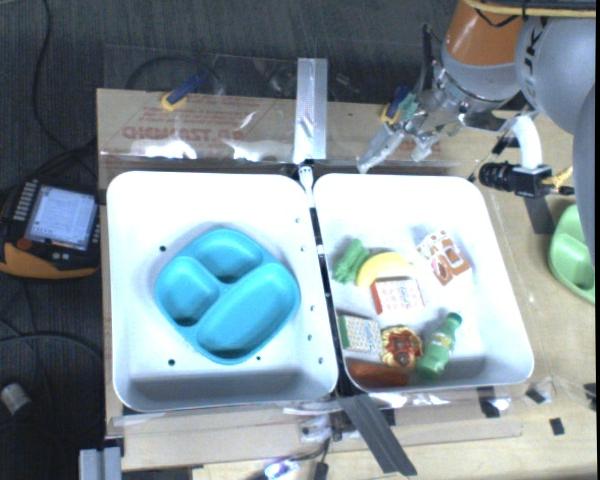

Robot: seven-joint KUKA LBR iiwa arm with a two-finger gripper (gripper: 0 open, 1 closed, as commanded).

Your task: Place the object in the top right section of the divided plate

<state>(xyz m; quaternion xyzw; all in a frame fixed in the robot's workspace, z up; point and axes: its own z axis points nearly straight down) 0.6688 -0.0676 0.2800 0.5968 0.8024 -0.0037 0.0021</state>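
Arm parked above right bin's far edge, blue plate (227, 293) alone in left bin (130, 218)
Gripper (395, 138) slightly open, holding nothing; toys crowd right bin (490, 258): yellow lemon (380, 265), green bottle (438, 346), small box (397, 296); plate clear all round

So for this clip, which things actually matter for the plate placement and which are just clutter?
Belongs to the job:
- blue divided plate in the left bin
- gripper, above the right bin's far edge
- the toy items in the right bin, one to be picked

Lying about:
- handheld device left of the bench
- green object at the right
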